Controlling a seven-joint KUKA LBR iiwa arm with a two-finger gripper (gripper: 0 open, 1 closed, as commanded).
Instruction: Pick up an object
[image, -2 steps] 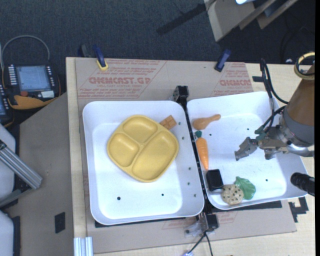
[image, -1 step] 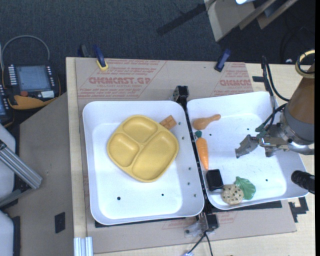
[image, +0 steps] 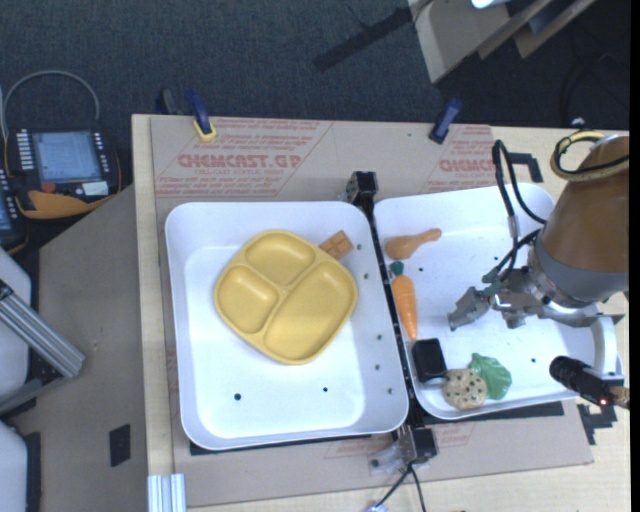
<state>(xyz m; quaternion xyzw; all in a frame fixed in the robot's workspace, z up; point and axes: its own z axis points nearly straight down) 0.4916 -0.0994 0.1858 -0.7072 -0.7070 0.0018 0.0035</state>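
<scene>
My gripper (image: 488, 312) hangs over the middle of the right bin (image: 520, 215), open, with nothing between its fingers. To its left an orange carrot (image: 404, 305) lies along the bin's left wall. A tan drumstick-shaped piece (image: 412, 243) sits above the carrot. Below the gripper lie a black block (image: 430, 359), a speckled round cookie (image: 463, 389) and a green leafy piece (image: 492, 373). The gripper touches none of them.
The left bin (image: 200, 360) holds a yellow divided plate (image: 286, 296) with a small brown block (image: 337, 244) at its upper right edge. A black divider (image: 380, 280) runs between the bins. The arm's grey and orange body (image: 590, 230) covers the right bin's right side.
</scene>
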